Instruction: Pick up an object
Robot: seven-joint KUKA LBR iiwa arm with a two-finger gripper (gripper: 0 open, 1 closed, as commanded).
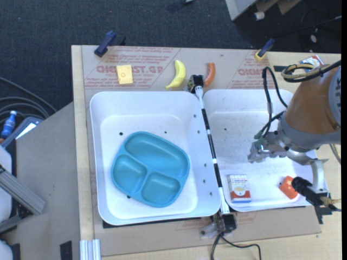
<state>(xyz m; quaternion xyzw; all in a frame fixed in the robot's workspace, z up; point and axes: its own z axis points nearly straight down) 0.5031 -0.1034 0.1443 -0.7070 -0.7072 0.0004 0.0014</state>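
Starting on the left: the left bin [97,107] carries one thing, a blue divided plate [150,168], lying flat toward the front edge. I judge it too broad and low for an easy pinch, so I'm leaving it.

Behind the bins, along the back edge of the surface [81,145], I see a yellow tag [124,75], a banana [177,75] and an orange curved piece [210,73]. They're outside both bins, so I don't count them as targets.

Now the right bin [233,123], where the work is. A small carton [239,188] lies flat near the front left corner, just beside the wall shared with the left bin. That wall could crowd a grasp from that side.

The tool [264,149] hangs over the middle of this bin, above bare floor, apart from the carton and with nothing under it. From this slant I cannot tell whether it's wide or narrow, and I see nothing held in it. The arm [312,112] reaches in from the right edge, which is why that side is partly covered.

Last, an orange block [287,187] sits near the front right corner. The carton or the block looks like the pick to me, and nothing's been lifted yet.
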